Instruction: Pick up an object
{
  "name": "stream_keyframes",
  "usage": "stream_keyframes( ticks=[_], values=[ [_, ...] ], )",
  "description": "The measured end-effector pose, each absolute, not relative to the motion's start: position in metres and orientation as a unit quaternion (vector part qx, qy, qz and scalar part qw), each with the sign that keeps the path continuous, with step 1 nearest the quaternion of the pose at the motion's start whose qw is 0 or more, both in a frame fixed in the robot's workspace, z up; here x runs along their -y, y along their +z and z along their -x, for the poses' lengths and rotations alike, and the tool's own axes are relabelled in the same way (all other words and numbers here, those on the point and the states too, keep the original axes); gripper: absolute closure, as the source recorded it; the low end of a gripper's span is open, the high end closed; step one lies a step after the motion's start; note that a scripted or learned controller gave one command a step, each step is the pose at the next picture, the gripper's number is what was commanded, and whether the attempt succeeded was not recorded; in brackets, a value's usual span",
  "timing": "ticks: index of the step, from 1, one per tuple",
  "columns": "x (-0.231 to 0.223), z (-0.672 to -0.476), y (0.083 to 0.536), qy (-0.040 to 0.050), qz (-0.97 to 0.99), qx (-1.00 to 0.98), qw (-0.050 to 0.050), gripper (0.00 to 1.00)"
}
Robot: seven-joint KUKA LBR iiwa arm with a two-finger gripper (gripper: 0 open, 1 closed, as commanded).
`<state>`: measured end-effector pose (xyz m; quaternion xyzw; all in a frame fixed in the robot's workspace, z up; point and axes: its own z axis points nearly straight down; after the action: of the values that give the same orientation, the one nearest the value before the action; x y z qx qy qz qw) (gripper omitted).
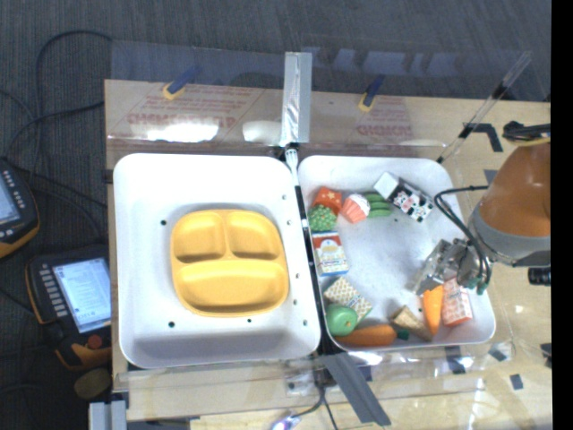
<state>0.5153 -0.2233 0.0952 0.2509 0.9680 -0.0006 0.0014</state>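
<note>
My gripper [445,270] hangs low over the right side of the right bin [394,258], below the arm's orange band [519,200]. Just under its tip stand an orange cone-shaped toy [432,308] and a red and white carton [457,305], both in the bin's front right corner. I see nothing held in the gripper, and the wrist hides part of what lies beneath it. Along the bin's left side lie a red juice box [330,253], a checkered waffle piece [346,291], a green apple [340,319] and an orange carrot [367,335].
At the right bin's back lie a red pepper [327,197], a pink cupcake [355,208], a green vegetable [381,209] and a black and white box [405,199]. The left bin [143,240] holds a yellow divided plate [229,262]. A metal divider [296,106] stands behind the bins.
</note>
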Motion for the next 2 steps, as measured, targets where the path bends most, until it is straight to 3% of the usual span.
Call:
stream_keyframes(
  ticks=[1, 2],
  values=[
    [0.134, -0.491, 0.093, 0.0001, -0.337, -0.941, 0.012, 1.00],
    [0.170, -0.520, 0.092, 0.0010, -0.203, -0.979, 0.007, 1.00]
  ],
)
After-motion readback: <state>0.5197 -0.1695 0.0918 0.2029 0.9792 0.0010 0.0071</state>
